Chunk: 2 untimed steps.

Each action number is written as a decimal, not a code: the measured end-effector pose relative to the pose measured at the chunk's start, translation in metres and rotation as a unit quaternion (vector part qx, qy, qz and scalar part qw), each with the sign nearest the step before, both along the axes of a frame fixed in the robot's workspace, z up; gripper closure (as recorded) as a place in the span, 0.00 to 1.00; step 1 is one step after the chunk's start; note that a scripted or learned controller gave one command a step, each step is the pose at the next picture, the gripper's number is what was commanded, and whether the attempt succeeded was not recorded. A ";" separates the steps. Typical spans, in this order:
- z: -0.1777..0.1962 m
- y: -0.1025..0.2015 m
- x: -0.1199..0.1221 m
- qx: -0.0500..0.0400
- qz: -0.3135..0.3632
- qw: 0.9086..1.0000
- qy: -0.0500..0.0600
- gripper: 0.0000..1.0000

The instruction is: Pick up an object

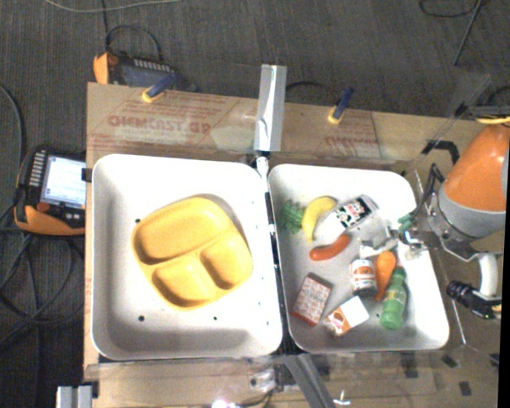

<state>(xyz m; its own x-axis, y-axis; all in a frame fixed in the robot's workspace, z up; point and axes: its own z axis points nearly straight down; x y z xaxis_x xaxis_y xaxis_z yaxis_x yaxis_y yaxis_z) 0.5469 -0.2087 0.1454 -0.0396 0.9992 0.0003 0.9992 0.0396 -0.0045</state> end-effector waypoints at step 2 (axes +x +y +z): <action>-0.043 0.012 -0.011 -0.004 0.051 0.999 -0.012 1.00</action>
